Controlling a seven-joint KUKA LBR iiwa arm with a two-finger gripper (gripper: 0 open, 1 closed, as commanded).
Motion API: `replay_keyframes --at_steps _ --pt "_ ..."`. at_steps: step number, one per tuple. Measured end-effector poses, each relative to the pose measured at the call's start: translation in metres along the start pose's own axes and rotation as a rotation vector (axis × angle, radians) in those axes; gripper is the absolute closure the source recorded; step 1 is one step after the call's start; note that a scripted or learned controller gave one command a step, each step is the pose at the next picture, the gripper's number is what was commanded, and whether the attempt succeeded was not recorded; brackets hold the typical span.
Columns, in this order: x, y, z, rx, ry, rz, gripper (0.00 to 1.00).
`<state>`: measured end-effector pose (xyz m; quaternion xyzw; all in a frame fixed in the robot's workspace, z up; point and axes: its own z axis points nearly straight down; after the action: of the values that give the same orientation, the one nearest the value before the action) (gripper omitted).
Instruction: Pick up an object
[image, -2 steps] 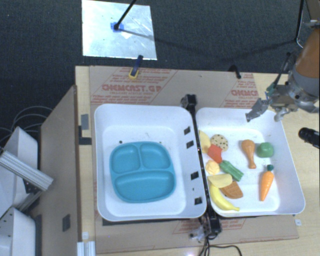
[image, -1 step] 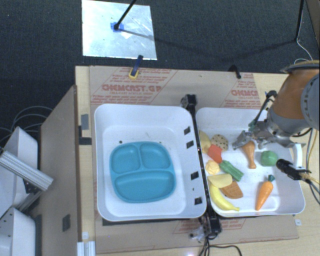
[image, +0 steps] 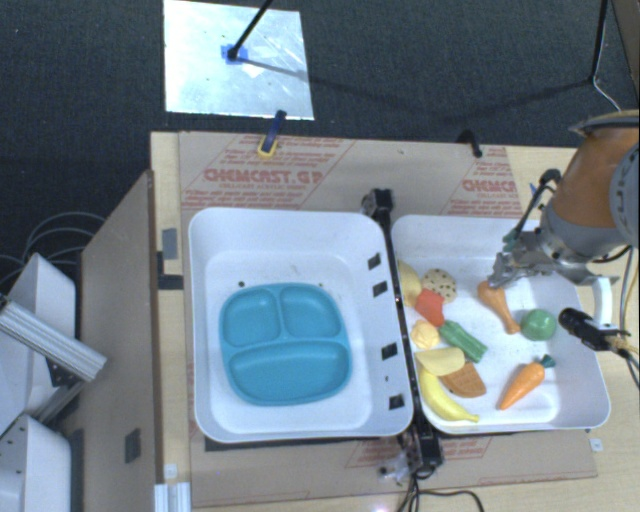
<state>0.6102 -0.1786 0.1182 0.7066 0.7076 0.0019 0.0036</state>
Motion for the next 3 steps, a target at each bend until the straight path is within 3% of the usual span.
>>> replay_keyframes --at_steps 1,2,3 --pt "0.000 -0.001 0.001 0.002 0.001 0.000 0.00" --pt "-0.021 -0.012 0.035 0.008 0.001 0.002 0.00" --pt "-0.020 -0.009 0.022 0.002 0.002 0.000 1.00"
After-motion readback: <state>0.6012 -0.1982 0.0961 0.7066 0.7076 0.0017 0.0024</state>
